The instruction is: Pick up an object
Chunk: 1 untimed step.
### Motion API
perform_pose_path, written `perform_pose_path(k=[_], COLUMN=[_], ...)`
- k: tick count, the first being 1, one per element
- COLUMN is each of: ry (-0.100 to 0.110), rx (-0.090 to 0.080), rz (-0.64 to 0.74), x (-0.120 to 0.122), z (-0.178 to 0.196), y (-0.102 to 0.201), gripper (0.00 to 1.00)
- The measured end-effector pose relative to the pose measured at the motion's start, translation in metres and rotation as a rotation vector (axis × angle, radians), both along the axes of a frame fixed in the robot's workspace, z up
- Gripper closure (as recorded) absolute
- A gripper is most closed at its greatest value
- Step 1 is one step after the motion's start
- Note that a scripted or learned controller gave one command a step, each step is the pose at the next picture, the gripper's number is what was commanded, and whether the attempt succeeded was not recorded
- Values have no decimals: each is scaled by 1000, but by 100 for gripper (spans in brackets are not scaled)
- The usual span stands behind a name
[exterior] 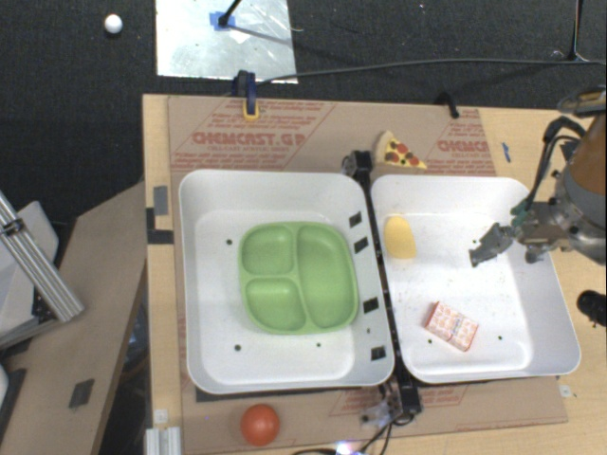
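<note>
Camera view: cardboard-covered bench (pixel 313 131), perhaps.

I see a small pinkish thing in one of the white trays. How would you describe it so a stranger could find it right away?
Start at the right-hand white bin, the one the gripper reaches into. Look toward its near edge: the pink patterned packet lies flat there, tilted. Its only neighbour in that bin is a plain yellow piece up by the far left corner, so pink and rectangular settles it.
</note>
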<state>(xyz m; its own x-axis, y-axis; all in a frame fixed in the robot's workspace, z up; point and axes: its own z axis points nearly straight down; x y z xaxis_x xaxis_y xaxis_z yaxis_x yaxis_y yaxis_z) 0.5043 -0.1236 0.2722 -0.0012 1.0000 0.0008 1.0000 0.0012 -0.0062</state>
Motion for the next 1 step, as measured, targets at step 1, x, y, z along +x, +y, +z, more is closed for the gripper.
perform_pose_path(k=[1], ry=[-9], rx=[-2], rz=[2], x=[2], z=[4], y=[0], gripper=[0])
